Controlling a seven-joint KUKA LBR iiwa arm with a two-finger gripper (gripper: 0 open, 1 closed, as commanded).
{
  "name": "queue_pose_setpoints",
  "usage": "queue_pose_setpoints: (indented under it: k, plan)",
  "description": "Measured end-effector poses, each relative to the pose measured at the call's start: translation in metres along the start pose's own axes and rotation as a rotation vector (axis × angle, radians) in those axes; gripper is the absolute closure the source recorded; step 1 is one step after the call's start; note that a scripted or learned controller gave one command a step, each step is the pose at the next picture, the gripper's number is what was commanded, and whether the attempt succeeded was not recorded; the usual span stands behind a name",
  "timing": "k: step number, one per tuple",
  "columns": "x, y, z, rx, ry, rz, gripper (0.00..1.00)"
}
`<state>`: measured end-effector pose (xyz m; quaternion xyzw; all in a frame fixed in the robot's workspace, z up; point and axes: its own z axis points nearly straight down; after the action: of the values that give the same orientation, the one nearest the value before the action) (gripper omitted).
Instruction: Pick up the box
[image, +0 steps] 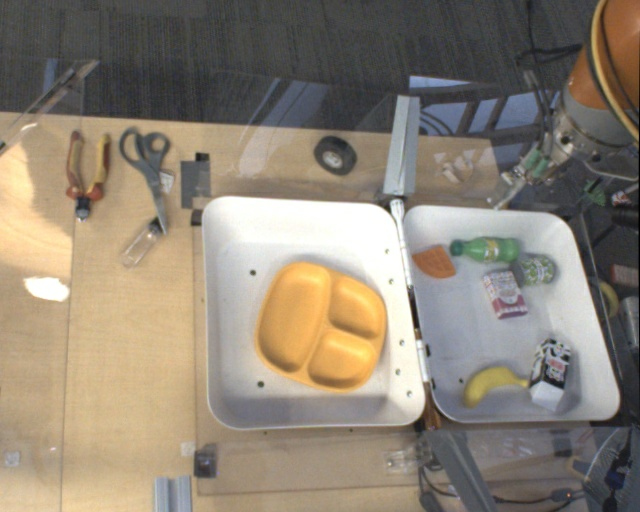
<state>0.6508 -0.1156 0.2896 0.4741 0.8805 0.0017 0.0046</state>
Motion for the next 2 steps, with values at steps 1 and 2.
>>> queue_pose_setpoints:
  k: [1,2]
  plan:
    - [0.0,0.0,0.0,0.0,0.0,0.0,0.0]
    - [-0.04,-0.006,0.139,0.004,0.004,-0.1,0.0]
